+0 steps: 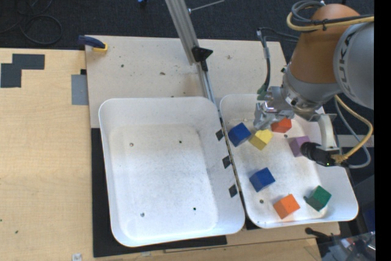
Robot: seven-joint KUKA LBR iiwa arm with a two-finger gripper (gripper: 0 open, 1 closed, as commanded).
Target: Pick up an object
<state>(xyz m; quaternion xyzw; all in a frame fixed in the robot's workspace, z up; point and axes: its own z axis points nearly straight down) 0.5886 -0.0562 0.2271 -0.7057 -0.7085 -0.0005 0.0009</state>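
Nearest to us, along the front of the right bin point(342, 214), we see an orange cube point(286, 205) and, just to its right, a green cube point(318, 198) close to the bin's front right corner. A little farther back sits a blue cube point(262, 178), apart from both. The left bin point(116, 131) lies beside it, the two rims meeting along a line of small black clips.

Farther in, we find a purple block point(298, 145) near the right wall of the right bin, with a black part of the arm's tooling just beside it. To its left lie a yellow cube point(260, 139) and a second blue cube point(239, 133), which sit close together, the blue one near the bin's left rim. A red-orange block point(281, 126) sits just behind the yellow cube.

The gripper point(267, 114) hangs low over this far cluster, just above the yellow cube and beside the red-orange block. We cannot tell how far it is open, nor whether it has hold of anything.

Beyond the bins, on the pale worktop point(140, 64), a slanted aluminium rail point(178, 9) rises toward the back, and a small blue and yellow clamp point(93, 43) rests at the far left corner.
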